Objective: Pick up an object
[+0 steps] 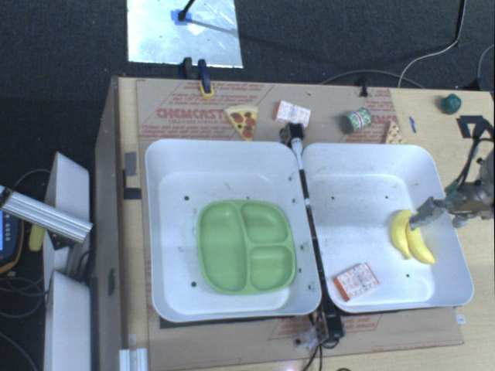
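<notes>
Two white bins (162,207): one green plate (247,247), two bananas (410,238), one card (355,281).

Arm (481,178) cut off at right edge.

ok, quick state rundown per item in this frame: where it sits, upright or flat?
green plate: flat in left bin, compartments up
bananas: lying in right bin, near its right wall
claw: at the bananas' upper end, grip unclear
red-and-white packet: flat in right bin, near front wall
pizza slice: flat on bench, behind left bin
can: on its side, behind right bin
</notes>
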